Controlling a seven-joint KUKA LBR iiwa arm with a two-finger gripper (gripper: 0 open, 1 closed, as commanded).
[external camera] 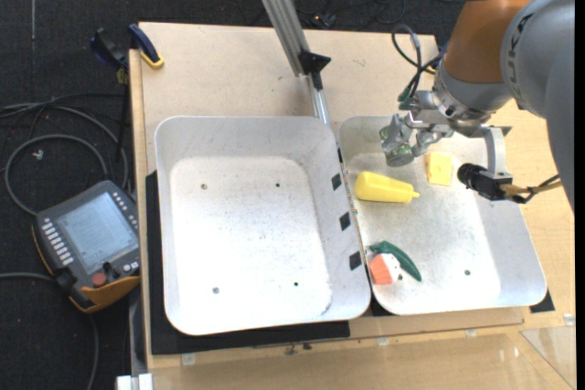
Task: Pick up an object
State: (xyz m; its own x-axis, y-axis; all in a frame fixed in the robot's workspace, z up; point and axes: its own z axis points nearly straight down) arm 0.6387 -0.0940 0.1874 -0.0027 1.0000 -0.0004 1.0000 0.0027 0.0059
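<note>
The gripper (398,147) hangs low over the far end of the right bin (512,288), and whether its jaws stand apart or together cannot be told from this slant; nothing is seen between them. Just beside it, toward the arm, lies a yellow block (440,169); just below it in the view lies a yellow cone-shaped object (384,188); farther off, near the bin's front, lies a red-and-green toy (391,263). By this showing the pick is not yet made: closing on an object and lifting remain.
</note>
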